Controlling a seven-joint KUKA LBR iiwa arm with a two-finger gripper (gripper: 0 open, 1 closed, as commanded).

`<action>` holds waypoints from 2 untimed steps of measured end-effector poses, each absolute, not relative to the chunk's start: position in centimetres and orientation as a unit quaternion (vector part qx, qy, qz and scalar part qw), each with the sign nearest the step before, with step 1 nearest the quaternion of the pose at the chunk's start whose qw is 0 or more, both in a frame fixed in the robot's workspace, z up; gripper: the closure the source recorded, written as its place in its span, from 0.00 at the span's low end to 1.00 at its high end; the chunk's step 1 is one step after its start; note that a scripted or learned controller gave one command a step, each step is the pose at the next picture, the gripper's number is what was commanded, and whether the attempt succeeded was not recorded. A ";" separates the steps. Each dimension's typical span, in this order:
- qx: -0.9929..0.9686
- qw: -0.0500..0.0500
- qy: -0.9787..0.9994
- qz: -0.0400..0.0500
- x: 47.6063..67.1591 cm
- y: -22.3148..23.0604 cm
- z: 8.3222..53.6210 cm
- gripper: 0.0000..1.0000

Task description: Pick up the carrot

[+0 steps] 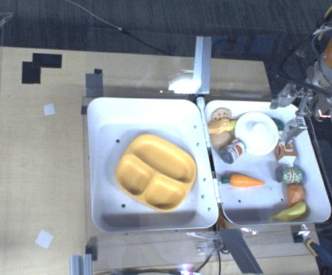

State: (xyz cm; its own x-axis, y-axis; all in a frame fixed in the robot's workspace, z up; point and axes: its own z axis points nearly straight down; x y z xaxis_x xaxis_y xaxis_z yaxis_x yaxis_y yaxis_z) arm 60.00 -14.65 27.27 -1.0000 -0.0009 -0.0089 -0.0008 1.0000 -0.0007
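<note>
The small orange carrot with a green top (243,180) lies below the white round bowl (258,132); the hand (296,112), right of that bowl, seems open and holds nothing.

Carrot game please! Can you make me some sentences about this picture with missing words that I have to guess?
1. The carrot lies in the ____ bin as the camera sees it.
2. The big thing in the other bin is a divided tray colored ____.
3. The white bowl sits ____ the carrot in the picture.
4. The banana lies beside the bin's ____ wall.

Missing words: right; yellow; above; bottom
</note>
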 end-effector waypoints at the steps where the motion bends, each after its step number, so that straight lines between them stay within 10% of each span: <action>1: -0.002 0.000 1.000 0.001 54.2 -11.3 11.2 0.00; 2: 0.055 0.009 0.998 -0.001 51.5 -8.3 9.0 0.00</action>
State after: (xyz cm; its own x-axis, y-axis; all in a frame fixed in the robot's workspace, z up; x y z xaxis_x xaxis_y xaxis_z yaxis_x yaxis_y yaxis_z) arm 51.53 -8.28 9.01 -0.9937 0.1104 -0.0174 0.1104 0.9939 -0.0004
